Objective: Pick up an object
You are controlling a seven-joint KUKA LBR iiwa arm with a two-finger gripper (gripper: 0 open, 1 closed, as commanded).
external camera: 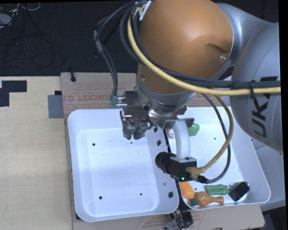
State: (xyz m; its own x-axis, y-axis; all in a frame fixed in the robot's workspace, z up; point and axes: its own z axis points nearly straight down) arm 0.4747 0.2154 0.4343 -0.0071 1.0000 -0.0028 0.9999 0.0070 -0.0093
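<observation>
Arm hides much of right bin; gripper state unclear; orange toy, black block nr corner.

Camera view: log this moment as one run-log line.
arm: over the bins' divider | gripper: above left bin | grasp: none seen | right bin: green stick, orange piece, black block

Arm hangs over both bins; green peg, orange piece, black block in right bin.
</observation>
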